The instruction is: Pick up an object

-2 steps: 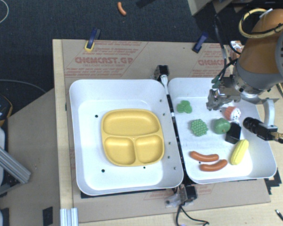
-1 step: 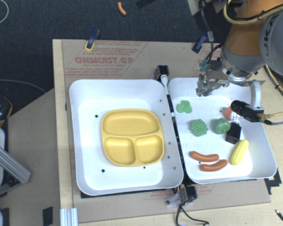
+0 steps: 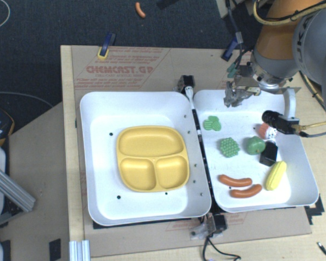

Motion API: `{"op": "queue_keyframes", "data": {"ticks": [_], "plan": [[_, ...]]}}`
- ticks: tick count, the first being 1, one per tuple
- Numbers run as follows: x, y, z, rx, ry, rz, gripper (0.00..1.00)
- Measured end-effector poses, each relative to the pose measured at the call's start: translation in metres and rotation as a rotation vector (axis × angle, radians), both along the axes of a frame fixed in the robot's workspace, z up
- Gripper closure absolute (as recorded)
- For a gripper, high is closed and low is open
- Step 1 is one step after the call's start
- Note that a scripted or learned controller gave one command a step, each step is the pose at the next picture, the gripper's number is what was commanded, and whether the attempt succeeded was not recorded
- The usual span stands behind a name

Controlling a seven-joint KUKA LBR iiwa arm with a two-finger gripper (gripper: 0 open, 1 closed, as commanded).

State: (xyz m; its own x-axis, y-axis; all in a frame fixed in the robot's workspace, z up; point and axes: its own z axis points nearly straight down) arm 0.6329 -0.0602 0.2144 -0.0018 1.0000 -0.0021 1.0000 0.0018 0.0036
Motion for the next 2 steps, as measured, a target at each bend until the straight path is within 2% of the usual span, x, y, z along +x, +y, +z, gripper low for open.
{"op": "queue_keyframes", "data": {"ticks": [1, 2], "plan": [[0.001, 0.010, 0.008, 0.001, -0.002, 0.000, 1.00], [0.007, -0.001, 0.020, 0.000, -0.002, -0.002, 1.00]]}}
